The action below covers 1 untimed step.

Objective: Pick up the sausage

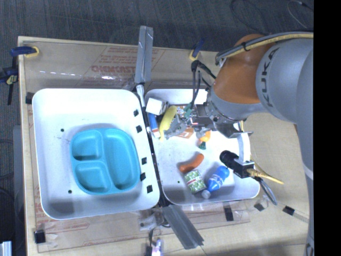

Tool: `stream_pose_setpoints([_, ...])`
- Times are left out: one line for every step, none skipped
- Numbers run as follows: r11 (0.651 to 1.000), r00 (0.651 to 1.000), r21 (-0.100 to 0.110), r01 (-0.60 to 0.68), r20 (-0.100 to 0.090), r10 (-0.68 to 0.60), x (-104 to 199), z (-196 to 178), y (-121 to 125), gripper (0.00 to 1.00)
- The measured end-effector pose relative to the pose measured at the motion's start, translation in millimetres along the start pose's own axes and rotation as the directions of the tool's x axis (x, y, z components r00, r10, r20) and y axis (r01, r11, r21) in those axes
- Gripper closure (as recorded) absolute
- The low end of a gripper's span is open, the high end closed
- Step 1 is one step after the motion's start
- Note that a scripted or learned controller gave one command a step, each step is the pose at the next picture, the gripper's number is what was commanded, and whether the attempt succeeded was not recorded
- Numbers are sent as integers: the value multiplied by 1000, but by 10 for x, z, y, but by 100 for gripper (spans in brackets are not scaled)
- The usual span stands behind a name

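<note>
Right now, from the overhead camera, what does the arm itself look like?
The arm is bulky, rounded and grey, with an orange band above the wrist and dark lettering on the grey shell. A yellow cable arcs over it; thin black cables loop near the metallic gripper.

**Counts per kind**

Bins: 2, the left bin (50, 159) and the right bin (170, 152). Left holds 1 blue divided tray (104, 161). Right holds 1 sausage (191, 163), 1 green can (194, 181), 1 blue bottle (216, 178), 1 banana (168, 119), 1 white box (154, 106) and 1 small orange piece (203, 138). The clutter under the arm is uncountable.
</note>
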State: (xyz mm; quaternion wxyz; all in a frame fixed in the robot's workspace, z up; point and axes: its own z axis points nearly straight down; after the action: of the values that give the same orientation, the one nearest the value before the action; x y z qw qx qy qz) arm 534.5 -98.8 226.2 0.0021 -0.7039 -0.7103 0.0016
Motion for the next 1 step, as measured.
stream_pose_setpoints([958, 958, -3, -286, 1, 286, 100, -906, 4, 0])
